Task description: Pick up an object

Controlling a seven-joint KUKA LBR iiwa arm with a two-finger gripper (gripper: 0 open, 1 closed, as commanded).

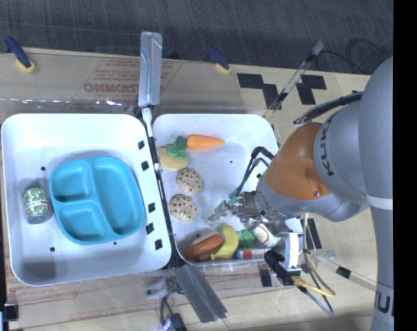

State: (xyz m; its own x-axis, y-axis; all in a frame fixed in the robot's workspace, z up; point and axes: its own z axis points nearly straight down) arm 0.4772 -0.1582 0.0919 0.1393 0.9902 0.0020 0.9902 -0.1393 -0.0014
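Claw [225, 209] low in right white bin [215, 123], over near toy pile beside yellow plastic banana [228, 242]; finger state cannot tell. Nothing lifted; pick not done.

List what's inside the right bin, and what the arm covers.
Right bin: carrot, yellow piece, two cookies, hot dog, banana. The arm covers the bin's right side; anything beneath it is hidden.
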